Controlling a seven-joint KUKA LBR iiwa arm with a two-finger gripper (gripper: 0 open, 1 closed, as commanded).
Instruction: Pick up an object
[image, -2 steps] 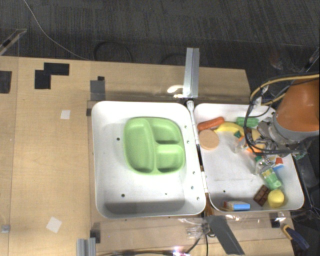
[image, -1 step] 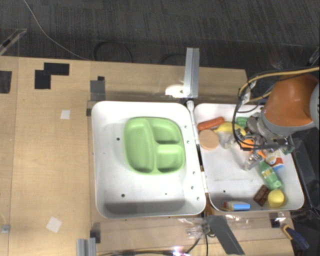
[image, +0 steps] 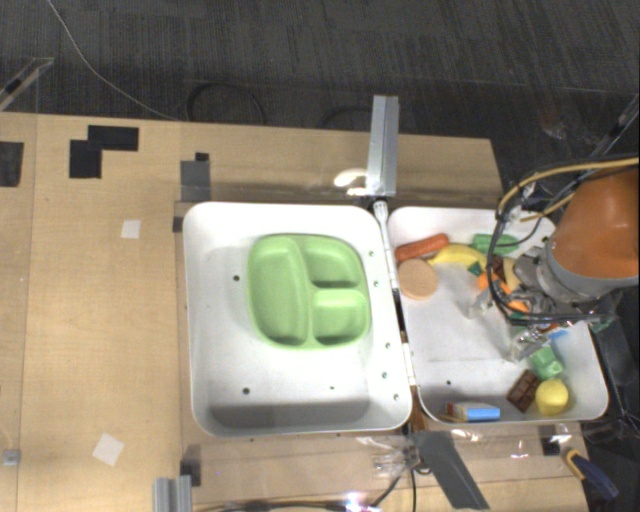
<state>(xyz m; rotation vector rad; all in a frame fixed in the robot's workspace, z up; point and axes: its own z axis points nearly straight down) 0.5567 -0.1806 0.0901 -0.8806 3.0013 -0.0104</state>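
The right bin (image: 450, 345) holds several toy foods. Along its far side lie a red sausage (image: 422, 246), a yellow banana (image: 455, 257) and a tan round cookie (image: 418, 281). A yellow lemon (image: 552, 397), a brown chocolate piece (image: 522, 390), a green block (image: 543, 360) and a blue and red stick (image: 473, 411) sit near its front right corner. My gripper (image: 508, 305) hangs low over the right part of this bin, below the orange band (image: 600, 235). It is wrapped in cables, close to an orange piece (image: 497, 280) and a green piece (image: 483, 242).
The left bin (image: 215, 350) carries a green divided plate (image: 305, 290). A metal post (image: 383, 145) stands behind the wall between the two bins. Wooden bench surface stretches to the left.
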